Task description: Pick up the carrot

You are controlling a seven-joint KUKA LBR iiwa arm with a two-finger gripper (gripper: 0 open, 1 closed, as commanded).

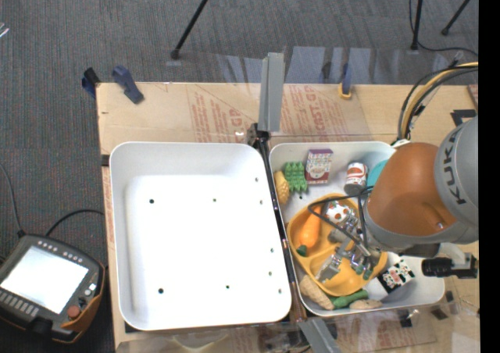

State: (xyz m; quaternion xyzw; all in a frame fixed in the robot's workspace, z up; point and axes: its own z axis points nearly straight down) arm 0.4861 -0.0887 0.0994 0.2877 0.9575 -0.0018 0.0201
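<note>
Up my own arm point(469, 180), just above the orange band behind my fingers point(349, 259), I can read the letters "KUK". Farther out beyond my fingers, red print runs across the cardboard sheet point(312, 105) on the table, mirrored and too faint to read.

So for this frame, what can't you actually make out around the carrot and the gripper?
- Gripper: in the camera view its fingers are small and tangled among cables; open or shut is unclear.
- Carrot: lies in the yellow bowl; contact with the gripper cannot be judged.
- Right bin: its right part is covered by the arm's orange band.
- Small box: label too small to read.
</note>
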